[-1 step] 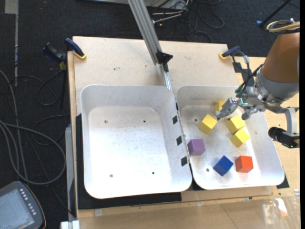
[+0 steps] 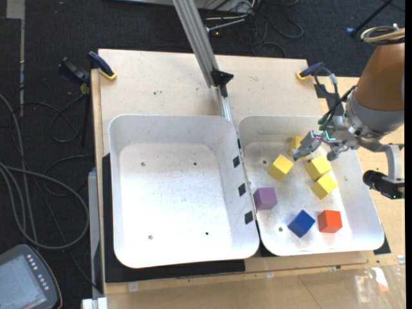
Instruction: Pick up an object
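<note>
The right bin (image 2: 360,234) holds several small blocks. A yellow block (image 2: 281,166) lies near its middle, and two more yellow blocks (image 2: 317,167) (image 2: 324,185) sit close together to its right. Another yellow piece (image 2: 296,143) is partly hidden behind a finger. Toward the front lie a purple block (image 2: 264,197), a blue block (image 2: 301,223) and an orange-red block (image 2: 329,221). My gripper (image 2: 322,149) hangs over the back of the right bin, just above the yellow blocks. Its fingers are spread open, with nothing between them.
The left bin (image 2: 122,172) stands beside the right one, their walls meeting at the centre. A slanted metal pole (image 2: 196,34) reaches down to the bins' back edge. Clamps (image 2: 102,66) (image 2: 311,71) sit at the board's rear corners.
</note>
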`<state>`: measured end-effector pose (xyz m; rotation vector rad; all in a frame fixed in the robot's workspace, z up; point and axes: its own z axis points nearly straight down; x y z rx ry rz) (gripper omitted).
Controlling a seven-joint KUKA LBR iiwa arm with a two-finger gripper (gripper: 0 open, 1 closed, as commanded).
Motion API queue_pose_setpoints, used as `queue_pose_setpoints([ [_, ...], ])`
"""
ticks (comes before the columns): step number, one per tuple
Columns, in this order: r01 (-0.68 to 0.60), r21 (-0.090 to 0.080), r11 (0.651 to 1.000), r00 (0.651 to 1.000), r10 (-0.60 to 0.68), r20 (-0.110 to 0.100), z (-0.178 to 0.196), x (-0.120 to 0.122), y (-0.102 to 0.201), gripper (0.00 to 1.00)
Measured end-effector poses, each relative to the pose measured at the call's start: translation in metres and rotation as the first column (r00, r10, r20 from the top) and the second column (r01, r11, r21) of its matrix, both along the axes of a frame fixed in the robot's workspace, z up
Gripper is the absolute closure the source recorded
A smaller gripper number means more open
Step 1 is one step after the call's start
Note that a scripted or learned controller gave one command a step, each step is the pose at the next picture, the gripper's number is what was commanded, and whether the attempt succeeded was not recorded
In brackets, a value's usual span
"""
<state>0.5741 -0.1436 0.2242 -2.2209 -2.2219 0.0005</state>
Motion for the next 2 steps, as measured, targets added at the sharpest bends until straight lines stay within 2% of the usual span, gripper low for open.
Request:
queue_pose_setpoints([
  [1, 0.002, 0.0, 1.0, 1.0, -0.002, -0.005, -0.052, -0.001, -0.01, 0.0],
  [2, 0.001, 0.001, 1.0, 1.0, -0.001, -0.005, -0.096, -0.002, -0.005, 0.0],
])
